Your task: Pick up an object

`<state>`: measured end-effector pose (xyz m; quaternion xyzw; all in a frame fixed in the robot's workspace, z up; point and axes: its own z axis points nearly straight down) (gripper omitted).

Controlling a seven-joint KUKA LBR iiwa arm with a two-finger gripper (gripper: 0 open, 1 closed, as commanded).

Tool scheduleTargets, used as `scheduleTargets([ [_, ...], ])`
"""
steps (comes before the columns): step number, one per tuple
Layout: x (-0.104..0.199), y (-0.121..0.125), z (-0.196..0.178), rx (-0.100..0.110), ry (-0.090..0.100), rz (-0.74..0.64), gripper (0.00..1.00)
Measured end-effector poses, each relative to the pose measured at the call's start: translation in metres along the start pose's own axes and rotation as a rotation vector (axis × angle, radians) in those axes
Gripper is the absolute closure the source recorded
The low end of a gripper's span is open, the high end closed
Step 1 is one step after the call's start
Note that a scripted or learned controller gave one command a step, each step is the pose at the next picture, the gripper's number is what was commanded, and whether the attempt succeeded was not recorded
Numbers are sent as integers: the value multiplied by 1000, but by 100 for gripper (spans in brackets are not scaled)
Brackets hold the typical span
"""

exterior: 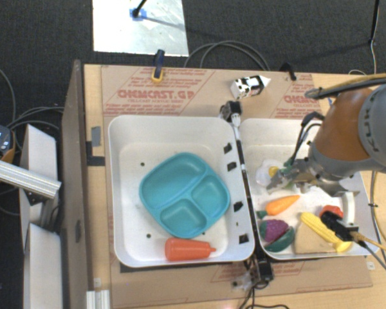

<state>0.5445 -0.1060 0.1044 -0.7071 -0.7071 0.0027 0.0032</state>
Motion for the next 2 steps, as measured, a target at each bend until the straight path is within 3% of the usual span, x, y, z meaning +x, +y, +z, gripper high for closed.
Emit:
scheduleTargets([
  [1,4,42,19,-12,0,-5,0],
  [2,4,43,7,-16,0,-5,100],
])
